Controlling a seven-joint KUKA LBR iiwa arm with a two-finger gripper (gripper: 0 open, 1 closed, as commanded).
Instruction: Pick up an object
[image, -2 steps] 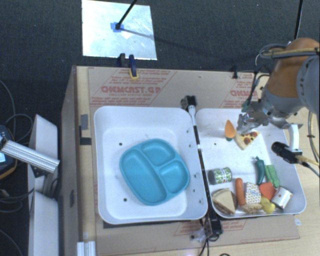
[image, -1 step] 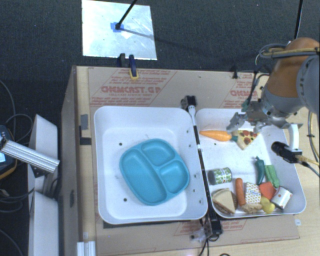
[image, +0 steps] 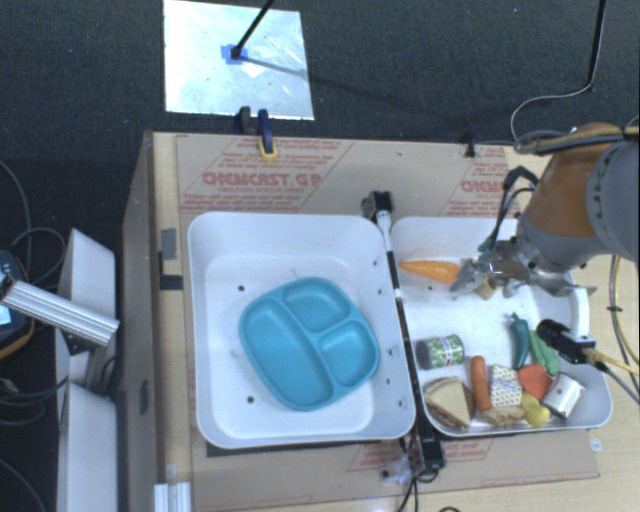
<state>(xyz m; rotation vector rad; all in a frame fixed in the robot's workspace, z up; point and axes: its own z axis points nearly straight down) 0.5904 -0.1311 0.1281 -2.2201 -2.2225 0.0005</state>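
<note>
In the right bin (image: 597, 408) an orange carrot (image: 430, 270) lies near the back left. My gripper (image: 484, 279) hangs low over the bin just right of the carrot's thick end, with a small tan bit beside it. Toward the front lie a green-labelled can (image: 441, 351), a red sausage (image: 479, 381), a sandwich wedge (image: 450, 402), a green vegetable (image: 522, 341), a red piece (image: 535, 380), a yellow piece (image: 533, 410) and a small white and red cylinder (image: 564, 395).
The left bin (image: 203, 300) holds a blue divided plate (image: 308, 342). A black divider with a clamp (image: 378, 206) runs between the bins. The grey arm with its orange band (image: 560, 195) enters from the right over the right bin's back corner.
</note>
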